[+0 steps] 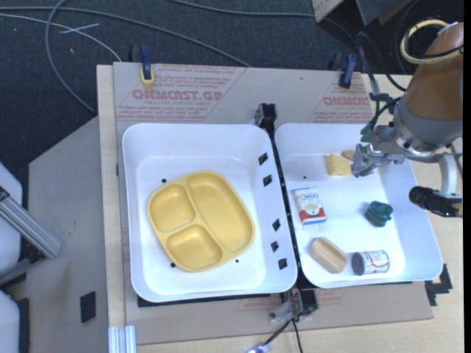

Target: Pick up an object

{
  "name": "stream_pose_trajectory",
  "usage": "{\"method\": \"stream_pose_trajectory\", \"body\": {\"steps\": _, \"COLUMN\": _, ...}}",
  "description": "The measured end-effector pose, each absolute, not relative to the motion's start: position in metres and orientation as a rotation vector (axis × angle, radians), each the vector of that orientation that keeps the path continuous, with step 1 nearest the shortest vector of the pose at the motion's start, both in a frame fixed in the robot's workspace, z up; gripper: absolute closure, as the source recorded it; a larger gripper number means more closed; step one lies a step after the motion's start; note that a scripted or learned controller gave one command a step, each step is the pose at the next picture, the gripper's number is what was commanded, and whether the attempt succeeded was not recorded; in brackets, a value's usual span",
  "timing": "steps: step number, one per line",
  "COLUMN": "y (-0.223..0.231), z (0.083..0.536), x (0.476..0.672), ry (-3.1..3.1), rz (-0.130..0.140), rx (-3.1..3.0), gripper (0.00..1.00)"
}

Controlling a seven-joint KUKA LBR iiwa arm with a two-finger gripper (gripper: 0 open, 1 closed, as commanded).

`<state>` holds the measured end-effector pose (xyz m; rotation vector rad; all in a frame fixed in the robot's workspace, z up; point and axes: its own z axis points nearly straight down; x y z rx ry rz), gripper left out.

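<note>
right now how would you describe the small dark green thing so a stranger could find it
Look in the right white bin, on its right side. The dark green object lies alone there, above the can and right of the small carton. Nothing else there is green.

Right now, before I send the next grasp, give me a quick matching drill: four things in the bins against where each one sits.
Things:
1. yellow divided tray
2. green object
3. small can
4. small carton

Places:
A. right bin, near front edge, lying on its side
B. left bin, middle
C. right bin, left part, close to the divider
D. right bin, right part, about halfway back

Pairs: 1-B, 2-D, 3-A, 4-C
</note>
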<state>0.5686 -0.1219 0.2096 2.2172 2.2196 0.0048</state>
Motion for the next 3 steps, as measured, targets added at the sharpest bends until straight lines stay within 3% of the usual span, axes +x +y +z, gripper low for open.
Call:
{"method": "stream_pose_trajectory", "body": {"steps": 1, "y": -0.069, "z": 0.223, "x": 0.576, "ry": 2.226, "rz": 0.004, "rx": 2.215, "gripper": 1.00}}
{"method": "stream_pose_trajectory", "body": {"steps": 2, "y": -0.013, "z": 0.223, "x": 0.567, "ry": 2.230, "rz": 0.001, "rx": 2.218, "gripper": 1.00}}
{"method": "stream_pose_trajectory", "body": {"steps": 3, "y": 0.043, "z": 0.233, "x": 0.574, "ry": 2.225, "rz": 0.002, "rx": 2.218, "gripper": 1.00}}
